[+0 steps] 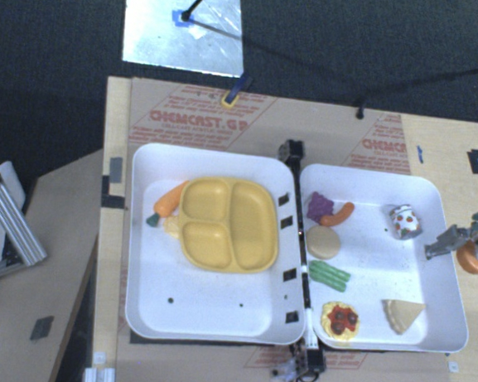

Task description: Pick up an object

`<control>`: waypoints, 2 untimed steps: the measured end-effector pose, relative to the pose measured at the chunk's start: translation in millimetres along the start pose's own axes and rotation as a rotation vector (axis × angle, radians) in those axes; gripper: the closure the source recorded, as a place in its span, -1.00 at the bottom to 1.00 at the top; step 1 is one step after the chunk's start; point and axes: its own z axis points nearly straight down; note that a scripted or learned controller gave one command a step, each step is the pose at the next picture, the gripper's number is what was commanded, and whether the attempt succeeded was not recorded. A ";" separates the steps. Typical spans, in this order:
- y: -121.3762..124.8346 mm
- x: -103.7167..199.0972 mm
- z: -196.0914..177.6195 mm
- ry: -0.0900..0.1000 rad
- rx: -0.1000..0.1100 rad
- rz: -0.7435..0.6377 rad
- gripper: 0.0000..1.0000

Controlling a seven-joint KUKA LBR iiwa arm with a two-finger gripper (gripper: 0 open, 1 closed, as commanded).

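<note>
The claw (435, 247) hangs over the right rim of the right bin (451, 284), tips pointing left; whether it is apart or together I cannot tell. Nearest to it lies a white speckled toy (403, 222), just up and left, apart from the tips. Further left sit a purple piece (319, 205), a small sausage (340, 213), a tan bun (323, 242) and green beans (329, 275). A pizza disc (340, 320) and a wedge (401, 314) rest near the front. The left bin (146, 303) holds a yellow tray (224, 224) and a carrot (168, 200)
</note>
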 end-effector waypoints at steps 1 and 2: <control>2.0 0.6 -4.7 -0.002 -0.009 -0.003 -1.00; -0.5 0.1 56.9 -0.001 -0.006 -0.002 -1.00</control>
